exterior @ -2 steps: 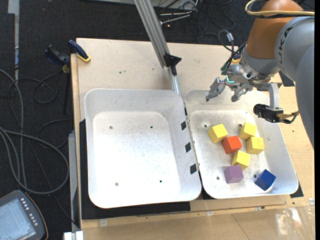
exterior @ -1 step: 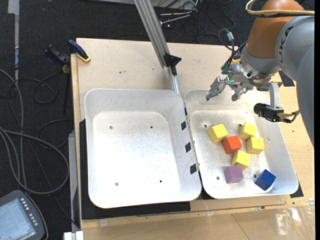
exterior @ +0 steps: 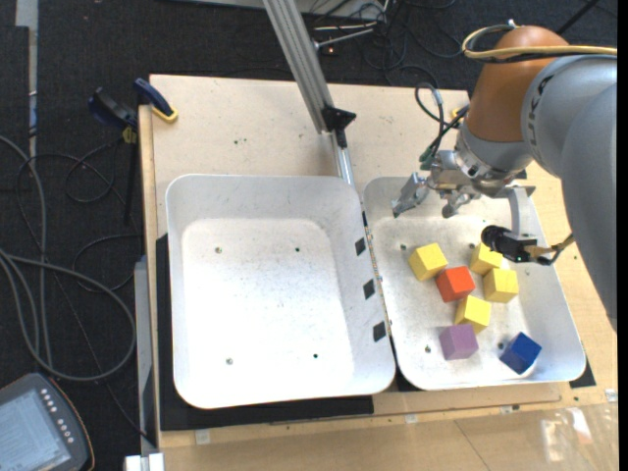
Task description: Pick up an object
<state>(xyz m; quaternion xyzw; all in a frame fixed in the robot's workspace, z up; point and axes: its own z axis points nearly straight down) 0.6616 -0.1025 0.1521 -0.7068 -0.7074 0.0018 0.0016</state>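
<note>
Fingers [exterior: 432, 200] spread, empty, above right bin [exterior: 564, 346].

Grey arm's gripper [exterior: 432, 196] above right bin [exterior: 564, 346], fingers spread with nothing between, yellow [exterior: 428, 261], orange [exterior: 454, 284], purple [exterior: 457, 341], blue [exterior: 520, 352] blocks below

No text, label, brand or number is showing legibly anywhere. The screen of the handheld control pendant [exterior: 34, 430] at the lower left corner is appearing too blurred to read.
</note>
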